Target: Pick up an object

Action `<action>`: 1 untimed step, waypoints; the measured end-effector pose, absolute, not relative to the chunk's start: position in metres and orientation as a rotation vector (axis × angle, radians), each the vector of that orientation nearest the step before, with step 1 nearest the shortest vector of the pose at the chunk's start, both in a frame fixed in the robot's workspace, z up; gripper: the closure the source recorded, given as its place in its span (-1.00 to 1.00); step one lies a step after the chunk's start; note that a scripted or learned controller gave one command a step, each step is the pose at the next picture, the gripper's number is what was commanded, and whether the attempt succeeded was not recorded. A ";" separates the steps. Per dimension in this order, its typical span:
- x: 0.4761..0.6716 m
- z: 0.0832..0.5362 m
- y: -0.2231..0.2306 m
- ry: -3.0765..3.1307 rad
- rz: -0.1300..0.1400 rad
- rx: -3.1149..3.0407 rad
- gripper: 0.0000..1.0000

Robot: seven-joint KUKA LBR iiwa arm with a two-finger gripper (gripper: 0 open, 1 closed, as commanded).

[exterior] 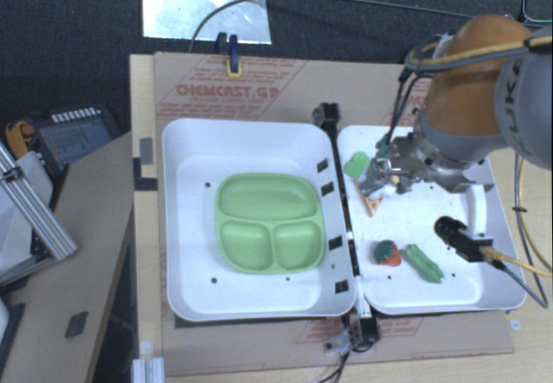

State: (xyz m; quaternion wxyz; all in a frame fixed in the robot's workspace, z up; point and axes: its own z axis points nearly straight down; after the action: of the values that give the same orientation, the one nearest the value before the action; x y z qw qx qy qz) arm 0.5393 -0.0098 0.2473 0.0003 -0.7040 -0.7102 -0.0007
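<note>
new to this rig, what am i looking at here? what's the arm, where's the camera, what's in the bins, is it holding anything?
One fixed camera looks down at a slant on two white bins. The grey and orange robot arm reaches in from the right; its gripper hovers low over the right bin. That bin holds a green piece, an orange wedge, an orange-and-green toy and a green vegetable. The left bin holds a green divided plate. Whether anything is gripped cannot be told.

Bench (147,200) w/ cardboard sheet (259,83), 2 white bins: left (186,226), right (497,286).
</note>
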 end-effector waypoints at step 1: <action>0.542 0.252 0.040 -2.232 -0.003 -2.211 1.00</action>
State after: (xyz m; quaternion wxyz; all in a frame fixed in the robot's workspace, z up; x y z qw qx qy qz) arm 0.5422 0.0397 0.2517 -0.0001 -0.7039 -0.7103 -0.0010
